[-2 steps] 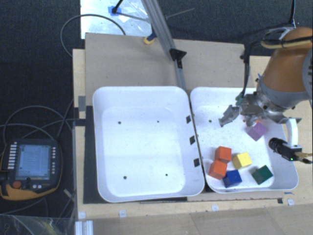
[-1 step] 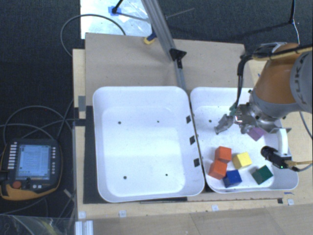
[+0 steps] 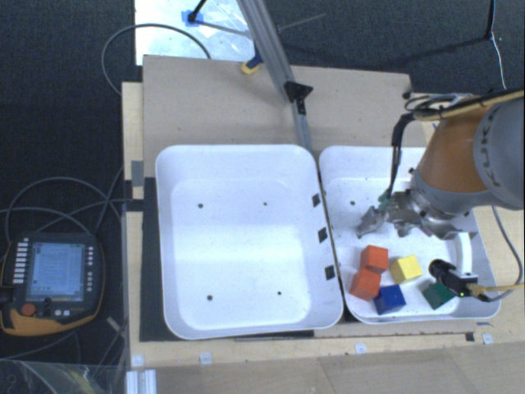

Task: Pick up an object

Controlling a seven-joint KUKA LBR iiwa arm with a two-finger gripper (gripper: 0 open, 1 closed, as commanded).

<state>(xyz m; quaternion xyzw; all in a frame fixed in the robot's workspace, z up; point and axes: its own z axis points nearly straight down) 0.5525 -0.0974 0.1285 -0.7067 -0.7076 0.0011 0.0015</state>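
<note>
In the right bin (image 3: pixel 351 179) several small blocks lie near the front: two orange blocks (image 3: pixel 375 258) (image 3: pixel 366 283) touching each other, a yellow block (image 3: pixel 405 268), a blue block (image 3: pixel 390 299) and a green block (image 3: pixel 437 295). My gripper (image 3: pixel 371 220) hovers over the middle of this bin, just behind the upper orange block, pointing left. I see nothing held in it. The grey and orange arm (image 3: pixel 459 158) covers the bin's right side.
The left bin (image 3: pixel 238 236) sits beside the right one, sharing a middle wall with black clips (image 3: pixel 323 235). A slanted grey pole (image 3: pixel 271 43) crosses the board behind the bins. A teach pendant (image 3: pixel 51 281) lies on the floor at left.
</note>
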